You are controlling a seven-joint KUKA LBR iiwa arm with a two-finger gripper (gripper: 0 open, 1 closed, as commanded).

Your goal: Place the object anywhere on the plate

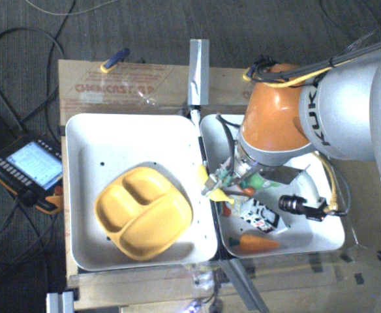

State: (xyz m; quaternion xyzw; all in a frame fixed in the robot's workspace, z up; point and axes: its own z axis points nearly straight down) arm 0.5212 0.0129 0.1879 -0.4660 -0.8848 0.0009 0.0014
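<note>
Camera view | yellow sectioned plate (143,211) in left bin (86,135) | gripper (218,184) over wall between the bins, grasp state unclear | yellow item (222,196) just beneath it | carrot (259,243) in right bin (327,237)

The arm (347,106) is a thick, smooth silver-grey shell with black "KUKA" letters down its side. Just above the claw (218,186) sits a glossy orange band (275,119), rounded like a dome. Black and yellow cables (308,70) run along the top of the band. Right of the claw, a small black cylinder (293,204) juts out.
</note>
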